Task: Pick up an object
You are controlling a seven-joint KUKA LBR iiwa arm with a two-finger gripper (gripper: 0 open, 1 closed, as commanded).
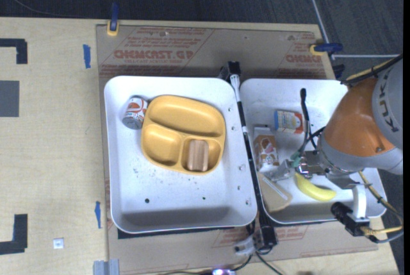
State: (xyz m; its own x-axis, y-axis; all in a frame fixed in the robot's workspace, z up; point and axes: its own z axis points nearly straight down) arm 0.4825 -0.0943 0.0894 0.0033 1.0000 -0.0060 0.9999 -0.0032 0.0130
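oddly enough, the arm (365, 126) was bent low over the right bin (320, 89), where the small things were, not the left bin (173, 216) with its yellow tray (182, 123); the gripper (301, 168) sat just beside the banana (314, 189), its grip impossible to tell

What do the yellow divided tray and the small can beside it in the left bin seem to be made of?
The yellow divided tray looks like moulded plastic: even colour, rounded compartment walls, a soft sheen. The can at its left corner seems to be thin metal, probably aluminium, with a printed red and white skin and a silvery end; it lies on its side.
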